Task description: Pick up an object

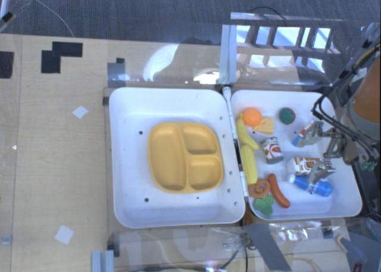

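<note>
My gripper hangs over the right side of the right bin, its two fingers spread apart and open. One fingertip is next to a small blue object. The other fingertip sits just above a blue bottle. A white and orange carton lies under the gap, slightly to the left; nothing is gripped. Further left lie a small can, a red sausage, a corn cob and a banana.
An orange ball, a yellow wedge and a green ball lie at the bin's back. A brown ring and a green piece lie at its front left. The left bin holds a yellow divided plate.
</note>
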